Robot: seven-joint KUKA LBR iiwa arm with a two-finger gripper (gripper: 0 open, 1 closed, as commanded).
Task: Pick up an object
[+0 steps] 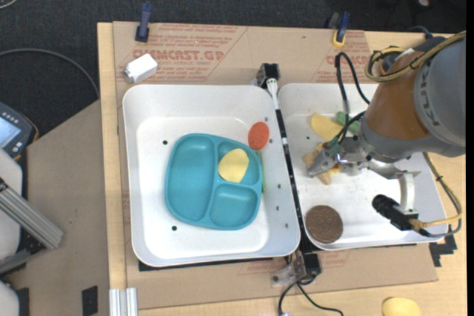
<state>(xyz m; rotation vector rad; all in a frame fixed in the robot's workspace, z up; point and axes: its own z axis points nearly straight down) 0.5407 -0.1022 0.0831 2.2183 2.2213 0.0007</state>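
Note:
My gripper is low in the right bin, near its left side, with the arm coming in from the right. Just above it lies a pale yellow piece, and a small green thing sits beside that. A small tan bit shows right at the gripper's tip; whether it is held is not visible. A round brown disc lies at the bin's front left corner. In the left bin a teal divided plate carries a yellow piece, and an orange-red ball rests beside the plate.
A black-and-white divider strip runs between the two bins. On the cardboard at the back left lies a small white block. Blue and yellow clamps hold the board's far edge. Cables loop over the arm.

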